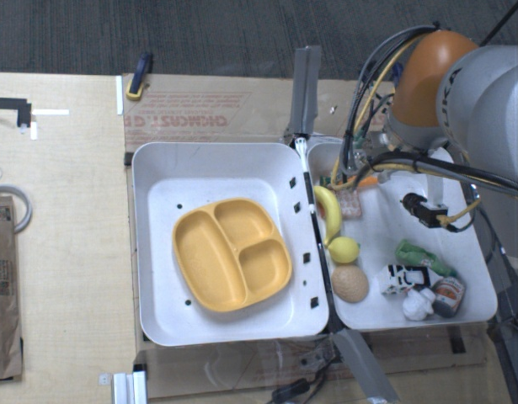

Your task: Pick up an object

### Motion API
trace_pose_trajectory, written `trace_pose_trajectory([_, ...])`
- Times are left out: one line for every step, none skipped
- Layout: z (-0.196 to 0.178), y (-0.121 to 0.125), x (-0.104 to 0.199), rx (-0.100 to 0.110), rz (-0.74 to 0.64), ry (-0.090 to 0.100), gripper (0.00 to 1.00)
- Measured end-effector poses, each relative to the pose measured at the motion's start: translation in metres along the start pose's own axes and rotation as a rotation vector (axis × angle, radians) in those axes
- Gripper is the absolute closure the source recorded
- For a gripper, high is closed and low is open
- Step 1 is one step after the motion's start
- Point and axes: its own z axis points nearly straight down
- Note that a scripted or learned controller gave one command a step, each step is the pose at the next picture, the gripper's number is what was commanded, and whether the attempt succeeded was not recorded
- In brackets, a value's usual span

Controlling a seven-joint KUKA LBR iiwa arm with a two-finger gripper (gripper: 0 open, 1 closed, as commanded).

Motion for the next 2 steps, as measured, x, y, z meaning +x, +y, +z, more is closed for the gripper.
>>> trace_pose_trajectory([-0.007,-0.001,-0.002,0.005,0.001,-0.002,1.00])
trace_pose_trajectory([-0.104,0.001,0.037,0.010,-0.153,0.000,1.00])
